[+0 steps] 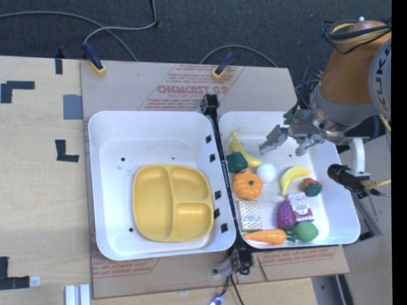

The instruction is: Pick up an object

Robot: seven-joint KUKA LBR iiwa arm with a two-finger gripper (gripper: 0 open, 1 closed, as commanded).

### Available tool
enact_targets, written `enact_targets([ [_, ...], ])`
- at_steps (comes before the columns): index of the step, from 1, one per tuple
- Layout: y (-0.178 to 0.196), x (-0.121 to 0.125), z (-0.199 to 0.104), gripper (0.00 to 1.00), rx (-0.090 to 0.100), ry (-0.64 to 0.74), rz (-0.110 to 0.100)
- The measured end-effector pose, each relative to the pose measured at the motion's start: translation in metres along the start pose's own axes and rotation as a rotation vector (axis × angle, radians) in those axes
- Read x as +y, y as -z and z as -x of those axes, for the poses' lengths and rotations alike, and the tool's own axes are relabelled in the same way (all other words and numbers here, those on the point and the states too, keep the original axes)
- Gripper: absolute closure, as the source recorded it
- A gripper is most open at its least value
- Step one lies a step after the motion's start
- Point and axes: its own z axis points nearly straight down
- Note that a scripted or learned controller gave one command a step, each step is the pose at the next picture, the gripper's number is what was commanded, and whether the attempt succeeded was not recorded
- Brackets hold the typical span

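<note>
Banana sits mid right bin, just near of the claw, which hangs wide, holding nothing. Drop straight down, straddle its narrow width, avoid the white ball.

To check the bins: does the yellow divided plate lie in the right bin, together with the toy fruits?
No, the yellow divided plate lies alone in the left bin; the toy fruits are in the right bin.

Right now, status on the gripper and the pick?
Gripper open, holding nothing, above right bin. Banana and white ball just below it. Nothing blocking the descent.
</note>
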Motion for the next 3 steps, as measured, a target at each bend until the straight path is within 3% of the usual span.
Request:
enact_targets([
  [1, -0.105, 0.037, -0.001, 0.0, 0.0, 0.0, -0.001],
  [2, -0.158, 0.063, -0.002, 0.0, -0.002, 0.002, 0.009],
  [3, -0.149, 0.062, -0.001, 1.0, -0.002, 0.002, 0.006],
])
